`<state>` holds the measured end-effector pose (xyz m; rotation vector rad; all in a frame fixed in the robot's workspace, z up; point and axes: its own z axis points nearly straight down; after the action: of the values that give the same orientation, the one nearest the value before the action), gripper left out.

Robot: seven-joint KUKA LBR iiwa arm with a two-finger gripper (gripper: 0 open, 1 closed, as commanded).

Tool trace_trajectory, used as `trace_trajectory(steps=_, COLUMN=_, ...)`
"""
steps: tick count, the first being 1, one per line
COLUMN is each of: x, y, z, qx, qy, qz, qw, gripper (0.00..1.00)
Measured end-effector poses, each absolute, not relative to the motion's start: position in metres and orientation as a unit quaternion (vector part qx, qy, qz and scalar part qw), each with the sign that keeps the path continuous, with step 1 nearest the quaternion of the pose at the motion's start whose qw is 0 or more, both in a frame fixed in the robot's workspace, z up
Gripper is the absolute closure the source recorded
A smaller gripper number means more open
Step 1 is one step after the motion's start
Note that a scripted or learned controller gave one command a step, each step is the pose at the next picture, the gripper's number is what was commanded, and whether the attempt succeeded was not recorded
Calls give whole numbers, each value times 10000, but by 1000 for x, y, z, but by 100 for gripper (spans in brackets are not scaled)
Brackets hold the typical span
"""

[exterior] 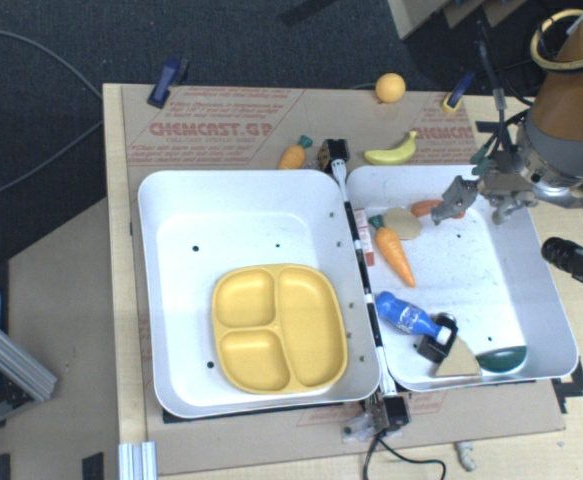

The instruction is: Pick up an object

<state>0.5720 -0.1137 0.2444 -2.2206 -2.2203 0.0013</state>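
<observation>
Two white bins were seen side by side on the bench. The left bin [171, 268] was occupied by a yellow divided plate [278, 326] lying flat toward its near side. The right bin [531, 298] held a carrot [395, 253] near its left wall, pointed toward the near side, a blue bottle [403, 314] lying on its side just below the carrot, a black clip-like object [437, 338] touching the bottle's near end, a tan wedge [460, 362] beside that, and a dark green bowl-like item [502, 358] at the near right corner. A small orange-red piece [426, 208] and a pale flat piece [399, 220] were noted at the far left part of the right bin. The gripper [460, 198] was positioned over the far part of the right bin, just beside the orange-red piece; whether its fingers were apart or together could not be told, and nothing was seen held between them. The arm [566, 118] entered from the right. Outside the bins, on the cardboard, a banana [392, 150], a small orange-coloured toy [293, 155] and an orange ball [391, 88] were recorded beyond the far rims, well apart from the gripper.
</observation>
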Motion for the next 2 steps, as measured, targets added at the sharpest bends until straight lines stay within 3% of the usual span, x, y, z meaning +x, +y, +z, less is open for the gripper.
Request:
trace_trajectory(steps=1, x=612, y=-78, z=184, qx=-7067, qy=-7075, qz=8, qw=17, gripper=0)
trace_trajectory(steps=2, x=507, y=-97, z=93, qx=-7078, qy=-7064, qz=13, qw=17, gripper=0)
